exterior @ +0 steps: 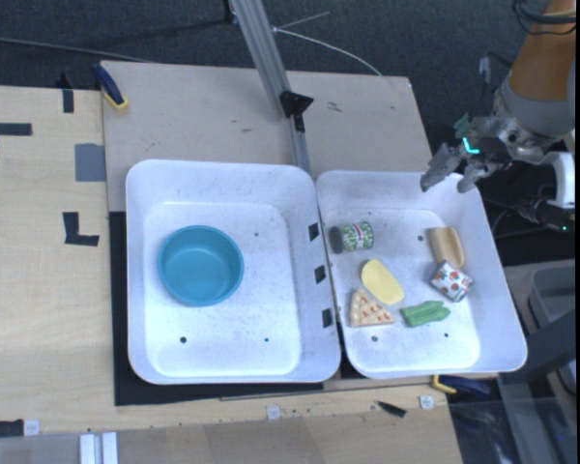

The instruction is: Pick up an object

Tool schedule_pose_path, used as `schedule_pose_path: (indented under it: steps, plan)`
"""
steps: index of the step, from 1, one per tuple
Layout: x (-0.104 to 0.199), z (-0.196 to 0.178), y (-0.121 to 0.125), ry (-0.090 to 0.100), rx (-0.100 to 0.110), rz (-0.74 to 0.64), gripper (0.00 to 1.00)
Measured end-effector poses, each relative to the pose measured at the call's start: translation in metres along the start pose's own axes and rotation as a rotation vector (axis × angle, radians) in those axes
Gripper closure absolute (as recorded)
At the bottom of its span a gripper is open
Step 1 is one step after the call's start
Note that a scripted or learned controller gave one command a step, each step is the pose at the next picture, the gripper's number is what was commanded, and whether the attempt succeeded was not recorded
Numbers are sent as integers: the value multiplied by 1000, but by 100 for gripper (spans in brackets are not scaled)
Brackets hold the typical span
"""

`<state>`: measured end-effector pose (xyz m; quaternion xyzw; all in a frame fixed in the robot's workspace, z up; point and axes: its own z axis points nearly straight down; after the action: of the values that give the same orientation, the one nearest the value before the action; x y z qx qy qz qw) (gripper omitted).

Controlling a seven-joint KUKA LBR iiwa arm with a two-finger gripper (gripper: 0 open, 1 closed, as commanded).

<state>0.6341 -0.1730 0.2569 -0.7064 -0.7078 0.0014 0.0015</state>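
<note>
Grey two-finger gripper (450, 177) hangs over the right white plastic bin's (493, 351) top edge, fingers spread, pinching nothing. Round blue bowl (201, 265) sits in the left white bin (150, 187).

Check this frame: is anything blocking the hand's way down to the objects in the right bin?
Nothing visible does. The hand hovers over the right bin's far right corner, and the bread roll lies nearest below it, uncovered. The patterned cube sits close beside the roll, which might crowd a grasp.
</note>
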Motion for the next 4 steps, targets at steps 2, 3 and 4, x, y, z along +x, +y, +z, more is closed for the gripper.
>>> schedule_pose_path:
  steps: [2,3,4]
  plan:
    - [-3,62,-2,-1,2,1,0]
    - [-5,107,-7,-1,1,0,0]
    - [-12,162,-3,2,-1,0,0]
